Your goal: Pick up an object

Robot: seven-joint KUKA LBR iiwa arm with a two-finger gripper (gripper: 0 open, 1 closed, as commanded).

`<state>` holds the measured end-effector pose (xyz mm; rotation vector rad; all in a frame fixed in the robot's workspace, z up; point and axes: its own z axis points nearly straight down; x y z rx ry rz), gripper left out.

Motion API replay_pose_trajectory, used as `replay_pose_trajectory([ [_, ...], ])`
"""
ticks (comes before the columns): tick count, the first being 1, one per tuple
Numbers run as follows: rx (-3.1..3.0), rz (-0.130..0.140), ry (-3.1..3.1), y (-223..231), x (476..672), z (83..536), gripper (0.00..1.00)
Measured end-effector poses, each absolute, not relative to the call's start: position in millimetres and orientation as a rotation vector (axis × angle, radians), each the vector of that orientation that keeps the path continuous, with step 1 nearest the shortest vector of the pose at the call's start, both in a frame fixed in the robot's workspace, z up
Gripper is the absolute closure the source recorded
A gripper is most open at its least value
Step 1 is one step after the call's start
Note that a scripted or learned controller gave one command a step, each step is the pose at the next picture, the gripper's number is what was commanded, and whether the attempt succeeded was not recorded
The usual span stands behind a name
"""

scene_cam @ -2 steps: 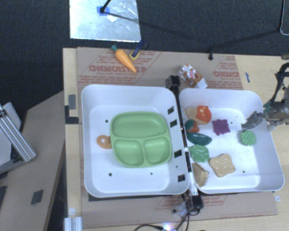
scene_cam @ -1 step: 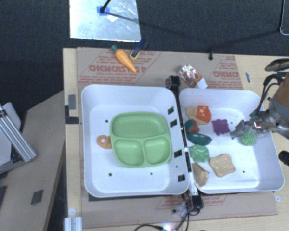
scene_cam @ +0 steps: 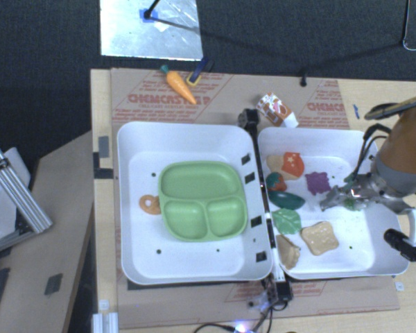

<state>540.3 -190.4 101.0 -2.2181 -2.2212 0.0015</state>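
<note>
A: Where does the two-finger gripper [scene_cam: 331, 200] stand relative to the right-hand shallow white bin [scene_cam: 374, 259]?

B: Over that bin's middle, reaching in from its right wall; whether its grey fingers are apart or together cannot be told.

A: Which object lies nearest the gripper?

B: The small purple lumpy toy [scene_cam: 318, 182], on the bin floor just up-left of the fingertips, close by but not between them. It is compact, with no clear long axis.

A: And the neighbouring items?

B: A tan toast-shaped slice [scene_cam: 319, 237] lies below the gripper, tilted slightly. A dark green oval piece [scene_cam: 286, 200] lies toward the bin's left wall, its long axis running left to right. A red-orange piece [scene_cam: 292, 164] lies above it.
</note>
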Motion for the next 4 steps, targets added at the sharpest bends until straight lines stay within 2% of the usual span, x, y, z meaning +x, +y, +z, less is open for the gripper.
replay_pose_trajectory([
  [1,-2.226,-0.003,-2.227,-192.1,543.1,89.5,0.00],
  [2,-2.229,-0.006,-2.230,-192.4,544.1,99.4,1.00],
  [3,-2.222,-0.005,-2.230,-194.6,541.7,162.9,1.00],
  [4,-2.219,-0.005,-2.232,-190.6,549.9,209.9,1.00],
])
